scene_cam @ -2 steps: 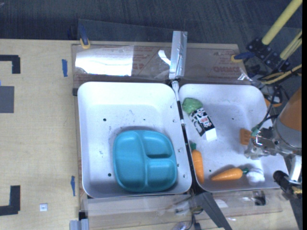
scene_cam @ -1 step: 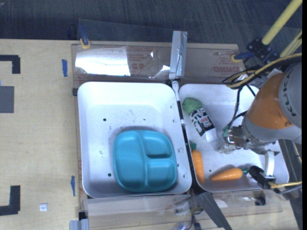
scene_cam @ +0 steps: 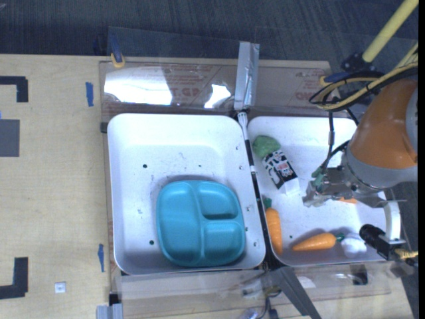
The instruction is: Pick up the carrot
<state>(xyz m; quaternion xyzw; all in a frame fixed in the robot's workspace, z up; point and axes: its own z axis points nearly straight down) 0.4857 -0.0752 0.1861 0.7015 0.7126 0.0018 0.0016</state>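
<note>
From the camera view above the bench (scene_cam: 53, 178), the grey arm (scene_cam: 388, 138) with its orange band reached in from the right and hung over the right bin (scene_cam: 299, 121). The gripper (scene_cam: 322, 193) sat over the middle of that bin, above bare white floor. How wide it stood open could not be told from this angle, and nothing could be seen in its hold.

The carrot (scene_cam: 313, 242) lay on its side near the right bin's front wall, just in front of the gripper and apart from it, with its narrow end toward the left and a bit of green at its thick right end. A second carrot (scene_cam: 273, 226) lay along the bin's left wall, running front to back, its front end near the first carrot's tip. A small white object (scene_cam: 353, 246) rested just right of the first carrot's green end.

Farther back in the same bin, a green lump (scene_cam: 265, 145) sat close to the left wall, and a small black-and-white packet (scene_cam: 281, 168) lay just in front of it, tilted.

The left bin (scene_cam: 133, 151) held a blue divided plate (scene_cam: 199, 221), resting flat toward its front right corner
</note>
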